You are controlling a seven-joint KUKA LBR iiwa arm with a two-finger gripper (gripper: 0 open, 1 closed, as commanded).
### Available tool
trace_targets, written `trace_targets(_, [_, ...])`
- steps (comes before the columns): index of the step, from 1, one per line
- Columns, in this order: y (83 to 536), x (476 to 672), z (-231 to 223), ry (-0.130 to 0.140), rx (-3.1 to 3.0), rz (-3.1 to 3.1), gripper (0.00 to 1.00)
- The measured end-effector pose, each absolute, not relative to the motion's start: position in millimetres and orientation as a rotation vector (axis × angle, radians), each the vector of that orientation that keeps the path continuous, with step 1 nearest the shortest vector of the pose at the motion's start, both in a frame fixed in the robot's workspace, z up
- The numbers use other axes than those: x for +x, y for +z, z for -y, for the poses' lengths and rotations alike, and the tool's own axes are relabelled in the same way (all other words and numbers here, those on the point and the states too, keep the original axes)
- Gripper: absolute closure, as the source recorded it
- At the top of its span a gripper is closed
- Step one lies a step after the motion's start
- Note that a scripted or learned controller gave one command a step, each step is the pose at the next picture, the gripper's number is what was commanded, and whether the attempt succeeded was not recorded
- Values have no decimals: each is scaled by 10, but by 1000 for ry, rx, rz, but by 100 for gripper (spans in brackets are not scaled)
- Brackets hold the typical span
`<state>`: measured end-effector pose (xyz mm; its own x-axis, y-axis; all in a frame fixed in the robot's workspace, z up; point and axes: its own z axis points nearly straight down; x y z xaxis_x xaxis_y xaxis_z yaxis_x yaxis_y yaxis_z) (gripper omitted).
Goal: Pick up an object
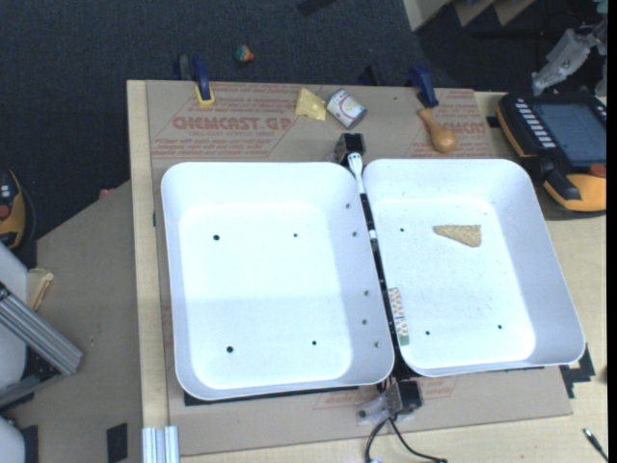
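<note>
Nothing had been picked up yet, by my reckoning. The one thing inside a bin was a tan wedge (458,233), lying flat in the upper middle of the right bin (551,287), well apart from every wall and with nothing touching it. The left bin (172,258) showed just its white floor and a few dark dots. How the fingers stood I could not tell, so the whole job seemed still ahead: reach in, close on the wedge, lift it free. Being thin and flat, it would probably be awkward to get under.

The two bins sat side by side, rims touching along a dark seam, on a brown board (241,122) with red lettering that lay on the pale counter (578,374). Above the bins, on the board, lay a yellow chunk (310,105), a small box (345,108) just beside it, and an orange-brown knob (439,133) further right. Two blue clamps (201,80) pinned the board's far edge. A handheld console (564,133) rested at the counter's right end. Beyond the counter was dark carpet (96,27), with a little ball (245,54) on it.
</note>
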<state>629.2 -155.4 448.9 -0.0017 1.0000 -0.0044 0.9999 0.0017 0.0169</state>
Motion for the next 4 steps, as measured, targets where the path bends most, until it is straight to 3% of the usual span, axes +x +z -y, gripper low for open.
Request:
trace_targets(1, [4503,6307,1555,3,2213,-2218,100])
trace_targets(2, [3865,5973,760,-4,2219,-2235,100])
trace_targets(3, [2710,6573,-81,-7,2219,-2238,100])
trace_targets(4, [3663,6677,-493,14,2210,-2222,100])
